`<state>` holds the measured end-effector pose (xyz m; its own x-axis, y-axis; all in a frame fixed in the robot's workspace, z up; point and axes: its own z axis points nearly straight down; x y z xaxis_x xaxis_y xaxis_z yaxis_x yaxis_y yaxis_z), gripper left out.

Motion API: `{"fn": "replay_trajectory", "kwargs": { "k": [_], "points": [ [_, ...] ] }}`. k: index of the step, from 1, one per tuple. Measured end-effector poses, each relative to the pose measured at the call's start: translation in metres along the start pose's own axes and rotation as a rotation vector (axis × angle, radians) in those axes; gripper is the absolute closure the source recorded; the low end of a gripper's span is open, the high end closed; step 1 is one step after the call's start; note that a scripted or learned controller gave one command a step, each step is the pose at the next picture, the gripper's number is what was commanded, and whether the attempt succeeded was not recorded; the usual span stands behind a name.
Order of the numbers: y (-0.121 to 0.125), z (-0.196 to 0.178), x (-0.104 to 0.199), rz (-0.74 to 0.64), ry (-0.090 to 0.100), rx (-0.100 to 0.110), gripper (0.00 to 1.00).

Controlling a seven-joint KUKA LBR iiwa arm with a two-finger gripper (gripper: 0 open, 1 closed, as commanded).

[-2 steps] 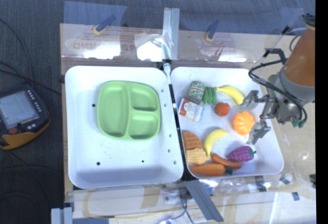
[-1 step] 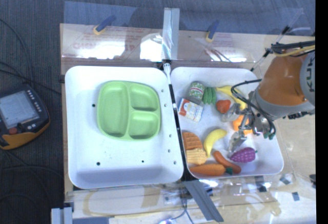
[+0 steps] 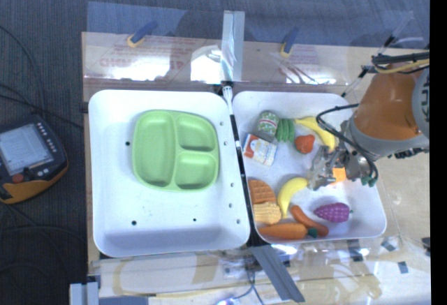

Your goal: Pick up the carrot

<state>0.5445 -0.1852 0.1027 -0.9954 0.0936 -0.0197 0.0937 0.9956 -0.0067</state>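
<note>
The carrot (image 3: pixel 303 217), slim and orange with a green end, lies near the front edge of the right bin (image 3: pixel 363 227), between a yellow banana (image 3: pixel 292 192) and a fat orange oblong (image 3: pixel 283 231). My gripper (image 3: pixel 323 172) hangs low over the middle right of that bin, up and to the right of the carrot and apart from it. A small orange patch (image 3: pixel 339 173) shows right beside the gripper; what it is I cannot tell.
The right bin also holds a purple grape bunch (image 3: pixel 332 212), a second banana (image 3: pixel 316 130), a red-orange fruit (image 3: pixel 304 144), a green vegetable (image 3: pixel 284 130), a can (image 3: pixel 267 122), a carton (image 3: pixel 258 150) and bread pieces (image 3: pixel 263 200). A green divided plate (image 3: pixel 174 150) sits in the left bin.
</note>
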Motion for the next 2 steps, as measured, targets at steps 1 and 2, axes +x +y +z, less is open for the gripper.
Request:
{"fn": "replay_trajectory", "kwargs": {
  "k": [1,2],
  "points": [
    [0.033,-0.098,0.025,0.086,0.008,-0.004,1.0],
    [0.026,-0.109,0.046,-0.239,0.016,-0.008,1.0]
  ]
}}
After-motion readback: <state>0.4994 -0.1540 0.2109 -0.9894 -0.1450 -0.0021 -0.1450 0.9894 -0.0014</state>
